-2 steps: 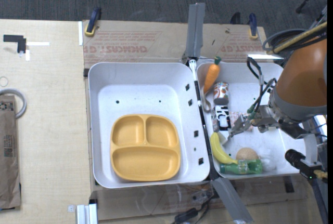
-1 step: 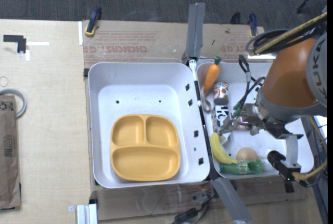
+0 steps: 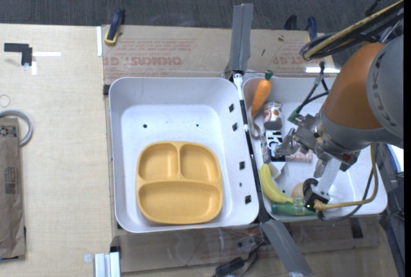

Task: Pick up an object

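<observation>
My gripper (image 3: 307,157) hangs low over the middle of the right bin (image 3: 359,195), under the grey wrist and the orange band. A pinkish object (image 3: 299,155) lies right at the gripper, and I cannot tell whether it is held. Around it in the bin lie a carrot (image 3: 260,94), a small can (image 3: 273,114), a black-and-white item (image 3: 275,141), a banana (image 3: 271,184) and a green object (image 3: 289,208). The arm hides much of the bin's right half.
A yellow divided plate (image 3: 180,181) lies in the left bin (image 3: 167,102). A grey divider post (image 3: 241,35) stands between the bins at the back. Cables (image 3: 350,204) loop from the arm over the right bin's front edge.
</observation>
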You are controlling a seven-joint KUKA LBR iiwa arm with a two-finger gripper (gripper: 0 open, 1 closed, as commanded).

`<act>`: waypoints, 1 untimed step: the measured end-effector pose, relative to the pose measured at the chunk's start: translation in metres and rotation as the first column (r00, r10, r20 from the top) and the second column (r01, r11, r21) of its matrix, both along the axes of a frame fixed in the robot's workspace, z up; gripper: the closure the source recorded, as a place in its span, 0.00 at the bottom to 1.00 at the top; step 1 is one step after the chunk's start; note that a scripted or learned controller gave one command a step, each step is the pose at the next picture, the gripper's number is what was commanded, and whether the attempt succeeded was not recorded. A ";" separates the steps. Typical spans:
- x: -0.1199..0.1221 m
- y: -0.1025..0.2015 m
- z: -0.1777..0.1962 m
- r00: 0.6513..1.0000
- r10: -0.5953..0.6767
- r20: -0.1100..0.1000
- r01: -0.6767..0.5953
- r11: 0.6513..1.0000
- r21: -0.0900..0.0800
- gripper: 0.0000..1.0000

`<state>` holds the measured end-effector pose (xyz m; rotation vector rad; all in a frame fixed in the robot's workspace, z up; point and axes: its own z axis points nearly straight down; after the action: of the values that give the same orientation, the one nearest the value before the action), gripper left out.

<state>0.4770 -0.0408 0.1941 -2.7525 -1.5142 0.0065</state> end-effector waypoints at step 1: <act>0.001 0.004 0.038 0.636 0.771 0.002 -0.771 0.636 0.001 0.00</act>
<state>0.4778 -0.0364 0.2325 -1.8445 -2.5436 0.0026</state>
